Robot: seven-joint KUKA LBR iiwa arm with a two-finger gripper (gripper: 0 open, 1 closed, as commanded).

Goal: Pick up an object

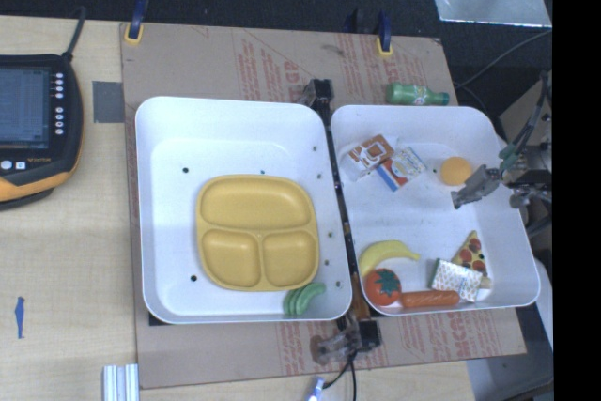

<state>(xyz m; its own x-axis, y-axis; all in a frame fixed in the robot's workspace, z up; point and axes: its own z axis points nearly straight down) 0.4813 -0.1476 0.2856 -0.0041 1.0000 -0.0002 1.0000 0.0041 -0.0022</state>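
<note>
1. You are at the approach step: the gripper (472, 188) sits at the 3 o'clock edge of the right bin (424, 230), reaching in over the rim, with nothing seen between its fingers.
2. Whether the hand is spread or pressed together you cannot tell; it is small and dark against the bin wall.
3. Nearest candidate is the orange ball (456, 170), just beside the gripper toward 10 o'clock, lying apart from the other items.
4. Further in, at the bin's 11 o'clock, lie the snack packets (382, 161), bunched together.
5. Along the 6 o'clock wall you have a crowded row: the banana (387, 252), the tomato (381, 285) touching the carrot (429, 300), a foil packet (455, 278) and the pizza slice (470, 251).
6. The left bin (169, 202) holds the yellow divided tray (256, 231) and a green pepper (303, 298) at its 5 o'clock corner, well apart from the gripper.
7. Judged from this, your next move calls for centring over one item and descending; the ball is close but may roll, while the crowded row risks a blocked or double grasp.
</note>
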